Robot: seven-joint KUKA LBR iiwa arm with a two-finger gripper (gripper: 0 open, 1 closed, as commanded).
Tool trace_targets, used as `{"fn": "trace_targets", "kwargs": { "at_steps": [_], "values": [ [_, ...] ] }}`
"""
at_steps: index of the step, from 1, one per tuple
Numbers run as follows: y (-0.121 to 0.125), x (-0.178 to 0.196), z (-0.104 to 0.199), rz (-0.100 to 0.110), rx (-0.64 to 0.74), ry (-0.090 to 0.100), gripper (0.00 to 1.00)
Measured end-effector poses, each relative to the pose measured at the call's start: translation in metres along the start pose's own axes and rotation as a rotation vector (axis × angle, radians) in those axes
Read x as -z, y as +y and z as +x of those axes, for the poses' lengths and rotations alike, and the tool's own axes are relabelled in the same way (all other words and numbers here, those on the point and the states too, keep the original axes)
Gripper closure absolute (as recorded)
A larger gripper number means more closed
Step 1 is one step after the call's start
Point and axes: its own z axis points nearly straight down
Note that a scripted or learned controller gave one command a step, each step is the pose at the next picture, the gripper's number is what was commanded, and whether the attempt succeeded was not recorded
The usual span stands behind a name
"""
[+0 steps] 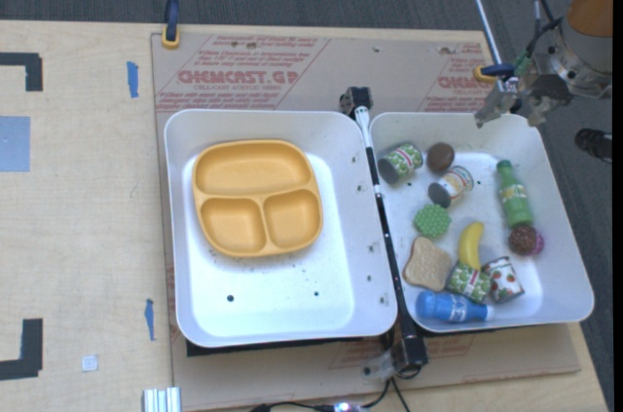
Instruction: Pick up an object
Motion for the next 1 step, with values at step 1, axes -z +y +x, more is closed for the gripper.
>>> {"fn": "trace_targets", "kwargs": {
  "at_steps": [1],
  "values": [
    [0.005, -0.1137, 0.0568, -0.004, 0.0, -0.002, 0.0]
  ]
}}
